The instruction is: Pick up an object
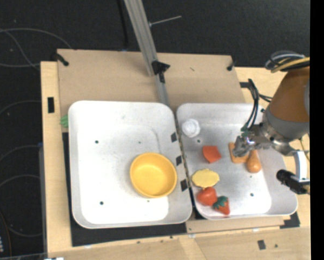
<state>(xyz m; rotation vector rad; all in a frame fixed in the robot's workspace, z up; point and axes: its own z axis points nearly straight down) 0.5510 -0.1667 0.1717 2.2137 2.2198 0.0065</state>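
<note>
here the pincer hung low over the right bin, close to its right side, and whether it was open or closed could not be told. just beside it, partly under it, lay an orange block, with an orange pear-shaped piece touching that block on the right; nothing could be seen held. left of these sat an orange-red piece, apart from them. a clear cup stood near the bin's upper left corner. toward the front lay a yellow piece, a tomato just below it, and a strawberry touching the tomato. the left bin held a yellow bowl upright near its right wall. both bins rested on the table
</note>
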